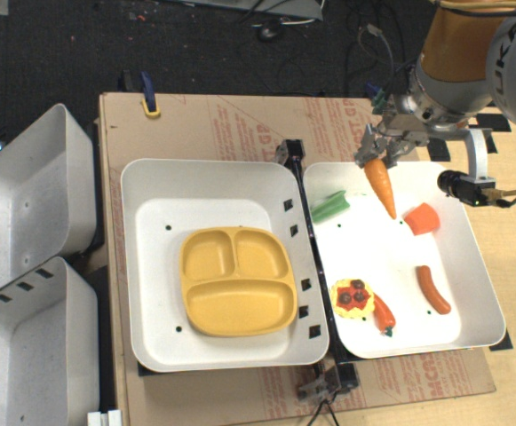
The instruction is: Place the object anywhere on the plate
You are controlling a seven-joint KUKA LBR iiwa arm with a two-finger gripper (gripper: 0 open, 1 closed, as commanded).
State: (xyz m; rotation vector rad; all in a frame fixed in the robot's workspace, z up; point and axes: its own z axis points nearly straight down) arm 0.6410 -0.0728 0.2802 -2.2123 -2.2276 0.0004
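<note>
Camera view, from above at a slant. Two white bins sit side by side on the bench. The left bin (142,238) bears a yellow plate (238,280) with three compartments, all bare; it lies flat in the middle of the bin floor, well placed to take a drop anywhere.

The right bin (471,264) has loose items: a green piece (329,207) near its upper left corner, an orange-red block (422,219), a sausage (432,289), a small pizza slice (353,297) and a red pepper (383,314) just beside it.

The gripper (380,153) is over the far left part of the right bin, fingers closed on the thick top end of a carrot (381,185). The carrot hangs tip down and slightly toward the near side, seemingly clear of the bin floor. Judged from this: the pick looks made and the carry to the plate is not yet done; the move ahead is leftward across the divider between the bins.

Hard to make out: the finger pads themselves blur into dark metal, so how deep the grip sits is unclear. The arm (471,34) is cut off by the top and right edges.
</note>
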